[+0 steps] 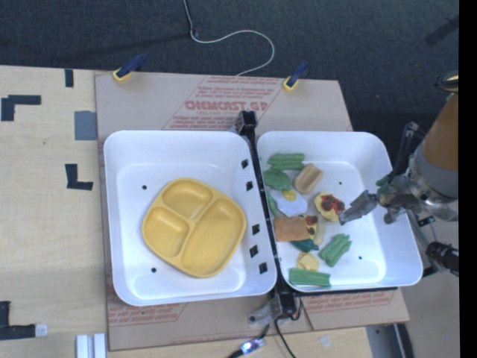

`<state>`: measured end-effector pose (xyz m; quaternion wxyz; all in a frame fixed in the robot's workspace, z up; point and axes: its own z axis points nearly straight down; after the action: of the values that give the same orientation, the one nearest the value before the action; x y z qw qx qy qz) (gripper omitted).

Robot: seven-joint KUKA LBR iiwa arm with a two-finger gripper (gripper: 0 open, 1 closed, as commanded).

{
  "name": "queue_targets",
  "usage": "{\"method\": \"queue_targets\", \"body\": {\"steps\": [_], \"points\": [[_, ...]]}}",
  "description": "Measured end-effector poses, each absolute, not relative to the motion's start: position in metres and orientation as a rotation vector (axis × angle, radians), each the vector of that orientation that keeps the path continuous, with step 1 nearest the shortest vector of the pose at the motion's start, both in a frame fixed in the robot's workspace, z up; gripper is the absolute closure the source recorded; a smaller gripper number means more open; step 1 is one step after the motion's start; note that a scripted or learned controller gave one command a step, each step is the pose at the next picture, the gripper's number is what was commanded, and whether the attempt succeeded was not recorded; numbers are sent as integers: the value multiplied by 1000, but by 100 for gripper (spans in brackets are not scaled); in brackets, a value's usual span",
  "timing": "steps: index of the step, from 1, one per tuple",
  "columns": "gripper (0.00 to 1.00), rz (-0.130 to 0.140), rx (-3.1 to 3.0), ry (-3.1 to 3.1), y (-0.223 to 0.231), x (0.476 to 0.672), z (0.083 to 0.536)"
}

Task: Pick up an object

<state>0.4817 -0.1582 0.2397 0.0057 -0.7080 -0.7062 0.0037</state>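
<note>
The right white bin [373, 151] holds a heap of toy food along its left half. In it are a green bean pod [286, 159], a beige bread piece [307, 177], a yellow and red pizza piece [328, 203], a brown sandwich [294, 228], a green vegetable [335, 248], a small yellow piece [307, 261] and a green pod [309, 277] by the near wall. My gripper [354, 209] reaches in from the right, low over the bin floor, its tip just right of the pizza piece. I see no object held in it.
The left white bin [119, 200] carries a yellow divided plate [194, 226]. A black clip strip [257, 200] runs along the wall between the bins. Both bins rest on a cardboard sheet [216, 103]. A white cable [238, 39] lies beyond it.
</note>
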Motion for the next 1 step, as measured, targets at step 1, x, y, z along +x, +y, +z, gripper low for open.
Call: {"method": "queue_targets", "body": {"steps": [1], "points": [[0,2,-2219,-2221,-158,484,245]]}}
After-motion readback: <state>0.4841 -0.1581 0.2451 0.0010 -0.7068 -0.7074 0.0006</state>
